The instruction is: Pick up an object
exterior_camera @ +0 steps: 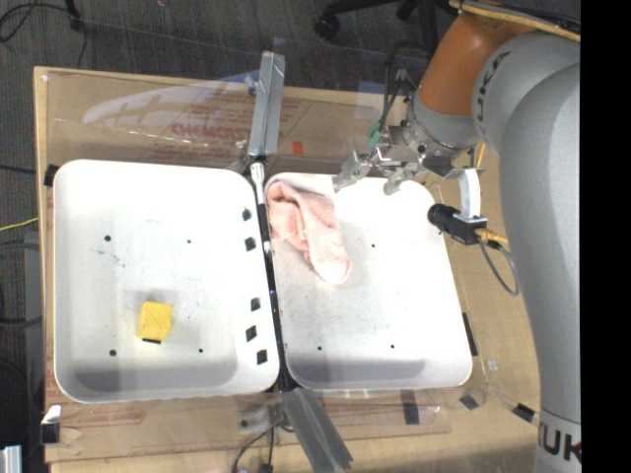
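Observation:
A crumpled pink cloth (311, 227) lies in the right bin (414, 294), in its far left corner. A small yellow block (155, 320) sits in the left bin (128, 215), toward its near side. My gripper (371, 175) hangs over the far edge of the right bin, just right of the cloth's top. Its two metal fingers are spread apart with nothing between them. The grey arm with its orange band comes in from the upper right.
A metal divider bar (266, 106) runs between the bins at the back. A black fitting (455, 222) with cables hangs off the wrist over the right bin's right side. The bench edge runs along the front.

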